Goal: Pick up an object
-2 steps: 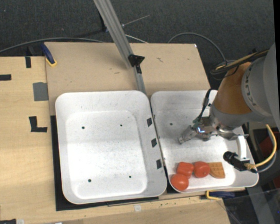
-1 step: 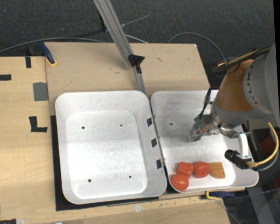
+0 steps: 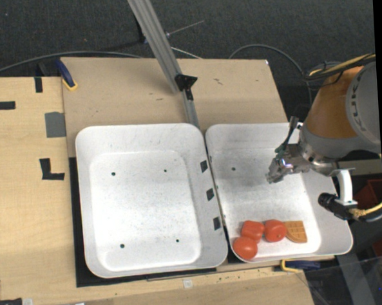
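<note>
Gripper [image 3: 279,171] hovering over bare middle of right bin [image 3: 242,145]; finger state impossible to tell. Red pieces [image 3: 257,235] and orange waffle-like piece [image 3: 296,231] crowding near edge, touching. Risking closing on nothing, or nudging neighbours.

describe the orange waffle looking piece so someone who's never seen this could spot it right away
Start at the right-hand shallow white bin and go to its near edge, where a short row of small objects lies. The flat orange waffle-patterned piece is at the right end of that row, touching a rounded red object. It is the only flat, squarish, grid-marked one; its neighbours are red and rounded.
</note>
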Tool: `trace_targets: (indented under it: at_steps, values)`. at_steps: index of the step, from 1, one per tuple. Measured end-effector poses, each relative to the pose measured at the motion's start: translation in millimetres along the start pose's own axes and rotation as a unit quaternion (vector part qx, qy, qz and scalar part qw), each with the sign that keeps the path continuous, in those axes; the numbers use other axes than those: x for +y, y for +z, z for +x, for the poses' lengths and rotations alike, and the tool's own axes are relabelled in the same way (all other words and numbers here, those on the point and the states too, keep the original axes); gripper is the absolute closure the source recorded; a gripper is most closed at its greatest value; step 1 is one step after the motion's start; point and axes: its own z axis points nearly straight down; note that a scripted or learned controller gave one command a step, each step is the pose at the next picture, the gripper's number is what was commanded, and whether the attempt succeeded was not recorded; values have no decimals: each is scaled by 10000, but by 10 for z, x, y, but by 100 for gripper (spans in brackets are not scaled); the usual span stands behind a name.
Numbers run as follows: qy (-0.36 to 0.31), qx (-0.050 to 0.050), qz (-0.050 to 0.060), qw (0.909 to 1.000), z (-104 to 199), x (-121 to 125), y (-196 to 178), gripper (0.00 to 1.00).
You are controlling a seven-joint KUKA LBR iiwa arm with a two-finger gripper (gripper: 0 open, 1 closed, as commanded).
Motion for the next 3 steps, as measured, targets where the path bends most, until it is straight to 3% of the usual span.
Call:
trace_targets:
  at_steps: [2,3]
  values:
    - [-4,-1,-4,10000,-60,11,-844,100]
    - [-31,11,19,10000,558,128,-781,100]
